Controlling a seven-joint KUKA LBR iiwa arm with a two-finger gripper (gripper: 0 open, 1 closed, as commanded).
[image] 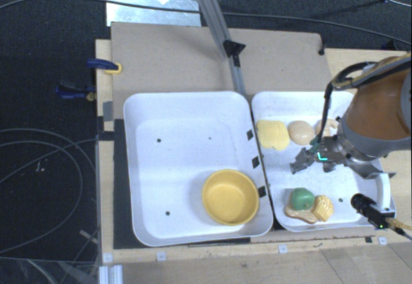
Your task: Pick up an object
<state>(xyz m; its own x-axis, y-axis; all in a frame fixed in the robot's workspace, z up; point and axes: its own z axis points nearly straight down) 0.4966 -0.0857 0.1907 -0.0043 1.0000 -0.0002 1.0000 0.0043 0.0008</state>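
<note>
From the camera view, looking down at a slant, two white bins are sitting side by side on the tabletop (193, 51). The left bin (167, 122) is carrying a single yellow bowl (230, 196) near its front right corner. The right bin (277, 104) is holding the small things on offer — a pale yellow lump (273, 134) by its left wall, a tan rounded piece (300, 132) just beside that, a paler piece (327, 127) partly hidden behind the arm, and toward the front a green ball (302, 198) touching a yellow ridged item (322, 207) and a flat tan shape (297, 214). The grey arm with its orange band (380, 112) is reaching in from the right, and the gripper (301, 163) is hanging over the bare middle of the right bin, between the back row of items and the front cluster. Whether it is spread or closed I cannot tell, since the tip is dark and small against the bin floor. No object is showing in its hold, so the pick is looking not yet made: judging by this, choosing a target, descending on it, closing and lifting are all remaining. The green ball is lying nearest below the tip.
</note>
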